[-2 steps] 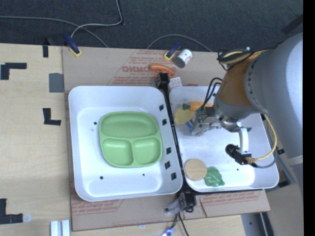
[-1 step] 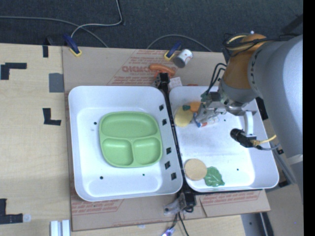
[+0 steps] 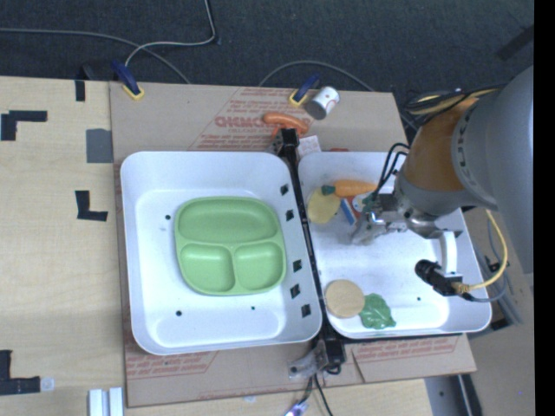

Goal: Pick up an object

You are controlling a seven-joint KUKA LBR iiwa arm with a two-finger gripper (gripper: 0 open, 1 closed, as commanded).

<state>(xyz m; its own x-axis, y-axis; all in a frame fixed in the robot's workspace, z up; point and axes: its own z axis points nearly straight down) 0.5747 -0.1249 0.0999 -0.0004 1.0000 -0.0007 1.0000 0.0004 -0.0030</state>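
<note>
The gripper (image 3: pixel 368 224) is low in the right bin (image 3: pixel 434 319); whether it grasps, I cannot tell. The pale yellow piece (image 3: pixel 322 206) looks light and stiff; take it by its edges.

Green divided plate (image 3: pixel 231 243), white bins (image 3: pixel 139 232), orange carrot (image 3: pixel 355 186).

Overhead slanted view onto 2 bins (image 3: pixel 139 232)

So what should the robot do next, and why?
Probably lower a little and close on the carrot. The gripper hangs in the right bin beside it, next to the yellow piece, and nothing sits between its fingers.
</note>
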